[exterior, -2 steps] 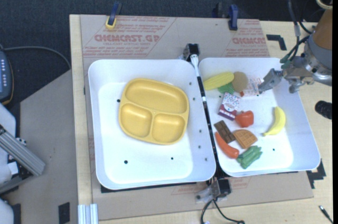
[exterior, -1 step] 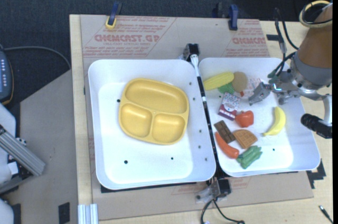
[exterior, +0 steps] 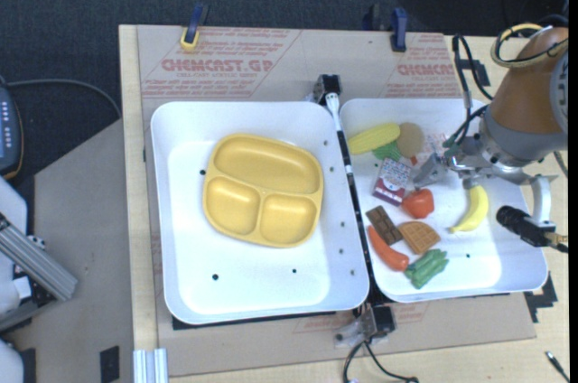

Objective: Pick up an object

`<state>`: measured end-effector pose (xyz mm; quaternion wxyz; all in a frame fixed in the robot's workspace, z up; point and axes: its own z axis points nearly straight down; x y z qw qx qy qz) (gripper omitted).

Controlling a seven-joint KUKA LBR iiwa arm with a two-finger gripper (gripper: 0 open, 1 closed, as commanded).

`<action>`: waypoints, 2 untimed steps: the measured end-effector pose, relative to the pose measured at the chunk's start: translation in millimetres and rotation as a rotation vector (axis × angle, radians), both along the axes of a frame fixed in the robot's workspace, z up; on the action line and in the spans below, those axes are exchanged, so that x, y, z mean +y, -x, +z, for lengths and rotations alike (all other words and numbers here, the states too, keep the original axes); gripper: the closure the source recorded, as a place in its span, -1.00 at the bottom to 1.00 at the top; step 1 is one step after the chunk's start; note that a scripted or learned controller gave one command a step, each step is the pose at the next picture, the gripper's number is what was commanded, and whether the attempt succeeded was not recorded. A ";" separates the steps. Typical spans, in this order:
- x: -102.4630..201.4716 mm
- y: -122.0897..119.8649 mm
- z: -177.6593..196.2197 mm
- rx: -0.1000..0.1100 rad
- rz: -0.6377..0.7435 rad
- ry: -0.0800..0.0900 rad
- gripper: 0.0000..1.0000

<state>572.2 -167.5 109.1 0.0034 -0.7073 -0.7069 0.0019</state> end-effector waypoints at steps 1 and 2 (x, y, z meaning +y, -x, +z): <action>0.9 0.7 -26.3 -0.002 0.001 0.000 -1.00; -0.1 -0.5 -13.7 -0.008 0.000 0.003 1.00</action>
